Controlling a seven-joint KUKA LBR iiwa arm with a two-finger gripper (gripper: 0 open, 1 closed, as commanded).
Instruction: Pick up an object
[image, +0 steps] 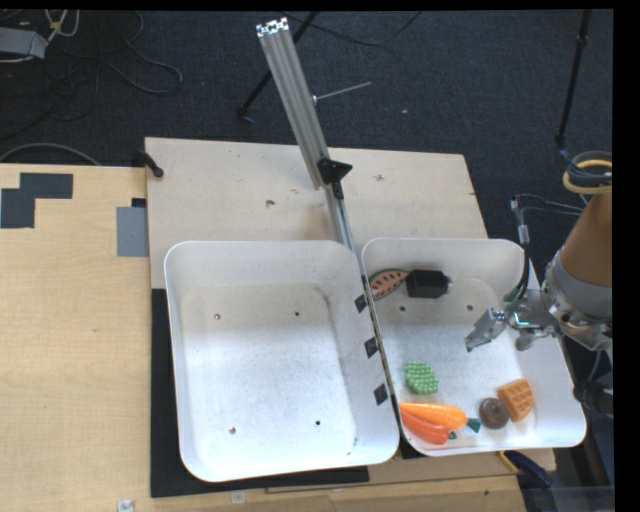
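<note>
You see the gripper (492, 332) low over the right bin (500, 255), near its right wall, about halfway between the far and near edges. The fingers (480, 336) look a little apart, with only white bin floor around them, so they hold nothing now.

All objects are in the right bin. A green ball (421, 378) with a bumpy surface lies near the middle, toward the divider. A carrot (433, 419) lies along the near edge, and just beside it, toward the near right corner, are a small brown round piece (492, 411) and an orange waffle-like piece (516, 398). At the far left corner you find a brown striped oval thing (388, 282) and a black block (427, 283), close to each other. The left bin (190, 262) carries none of these objects.

I judge that these are toy pieces, light and quite stiff, probably plastic or foam. The green ball is the nearest free one to the fingers; its bumps should give good friction, but it can roll, so you take it across the middle. The waffle piece has flat sides and stands near the wall, so there is less room there. The carrot is smooth and tapered; hold it at the thick part, otherwise it may slip out.
</note>
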